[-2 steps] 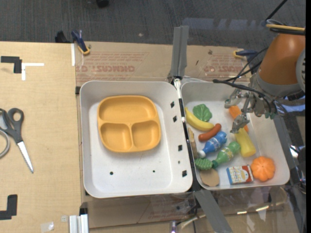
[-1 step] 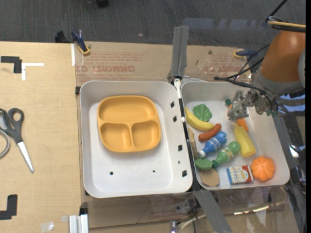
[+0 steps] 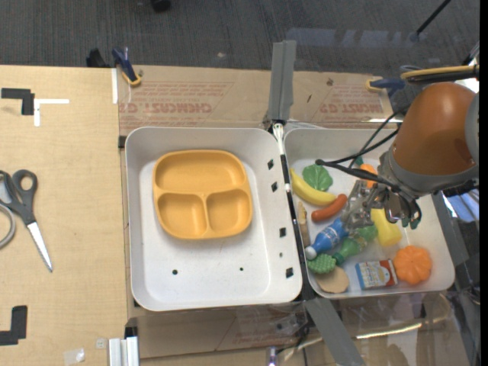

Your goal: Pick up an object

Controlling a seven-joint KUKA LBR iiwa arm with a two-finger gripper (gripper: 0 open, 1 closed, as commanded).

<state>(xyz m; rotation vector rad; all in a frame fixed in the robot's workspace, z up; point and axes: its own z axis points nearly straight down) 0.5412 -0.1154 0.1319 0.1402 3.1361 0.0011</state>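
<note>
My gripper (image 3: pixel 364 210) reaches down into the right bin (image 3: pixel 446 280), among a crowd of toy foods. Around it lie a banana (image 3: pixel 309 192), a red sausage (image 3: pixel 329 207), a blue bottle (image 3: pixel 327 239), a yellow piece (image 3: pixel 386 228) and green pieces (image 3: pixel 345 248). An orange pumpkin (image 3: pixel 412 264) and a small carton (image 3: pixel 374 274) sit nearer the front. The arm's orange band (image 3: pixel 435 128) hangs over the bin's right part and hides what is beneath it.
The left bin (image 3: pixel 145 273) holds a yellow three-part plate (image 3: pixel 203 194). Scissors (image 3: pixel 27 212) lie on the bench at far left. A green leafy toy (image 3: pixel 317 177) and a tan round piece (image 3: pixel 333 281) are also in the right bin.
</note>
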